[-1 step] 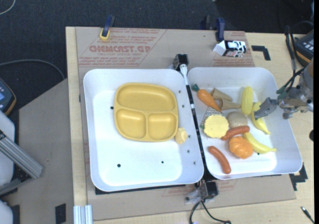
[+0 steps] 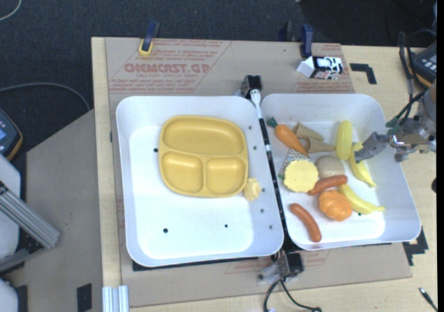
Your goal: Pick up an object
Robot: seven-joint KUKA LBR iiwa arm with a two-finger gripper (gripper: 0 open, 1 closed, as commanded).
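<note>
The claw (image 2: pixel 369 148) reaches in over the far-right side of the right bin (image 2: pixel 399 224), low among the toy food, and its dark tip sits right by the upper end of a yellow banana (image 2: pixel 362 170). How far it is open cannot be made out here, and nothing can be seen held in it; any grasp is unconfirmed.

The things to pick lie crowded just beside and beyond the claw, which is likely why it comes in at the edge of the pile instead of its middle: a corn cob (image 2: pixel 344 139) stands just past the tip, a second banana (image 2: pixel 362 201) and an orange fruit (image 2: pixel 336 206) lie below it, then two sausages (image 2: pixel 306 222), a round yellow slice (image 2: pixel 301 175) and a carrot (image 2: pixel 291 139) farther off toward the divider.

Well away from the claw, the left bin (image 2: pixel 139 234) holds a yellow divided plate (image 2: pixel 203 156) with a small pale piece (image 2: pixel 252 190) at its corner, apart from the clutter. The banana nearest the tip seems the likeliest target
</note>
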